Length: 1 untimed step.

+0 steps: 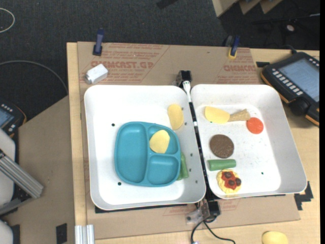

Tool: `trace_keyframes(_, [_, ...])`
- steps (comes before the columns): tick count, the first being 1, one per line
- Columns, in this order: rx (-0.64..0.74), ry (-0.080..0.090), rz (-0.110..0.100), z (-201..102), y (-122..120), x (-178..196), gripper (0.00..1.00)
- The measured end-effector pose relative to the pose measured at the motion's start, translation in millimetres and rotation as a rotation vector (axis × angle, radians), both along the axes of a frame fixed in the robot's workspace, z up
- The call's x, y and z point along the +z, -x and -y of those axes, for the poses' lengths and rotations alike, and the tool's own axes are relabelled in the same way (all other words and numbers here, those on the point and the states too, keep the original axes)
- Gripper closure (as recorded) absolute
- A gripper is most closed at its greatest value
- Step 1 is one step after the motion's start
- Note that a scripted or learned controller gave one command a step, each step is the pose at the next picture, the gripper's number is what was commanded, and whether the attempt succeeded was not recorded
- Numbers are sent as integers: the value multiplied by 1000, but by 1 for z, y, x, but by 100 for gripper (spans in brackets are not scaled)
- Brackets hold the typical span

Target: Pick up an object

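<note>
Left bin (96, 136): teal divided plate (133, 159), w/ pale yellow piece (160, 141) in its upper-right compartment; second yellow piece (175, 116) on bin floor just above plate's right corner; green strip (183, 166) against plate's right edge. Right bin (284, 136): yellow slice (217, 115) touching tan wedge (240, 116); orange-red round (255, 125) just right of wedge; brown disc (222, 146) mid-left; green stick (222, 163) below disc; pizza-like piece (229, 181) near front rim. Pincer state and its position rel. to items: cannot tell.
</note>
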<state>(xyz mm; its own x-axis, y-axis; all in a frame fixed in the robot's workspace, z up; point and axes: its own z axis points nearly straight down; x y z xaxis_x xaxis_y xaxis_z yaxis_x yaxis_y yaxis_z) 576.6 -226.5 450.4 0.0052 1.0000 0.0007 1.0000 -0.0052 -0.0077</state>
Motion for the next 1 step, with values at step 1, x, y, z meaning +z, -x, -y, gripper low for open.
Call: trace_keyframes(1, [9,-3,-1,-5,-85,-181,100])
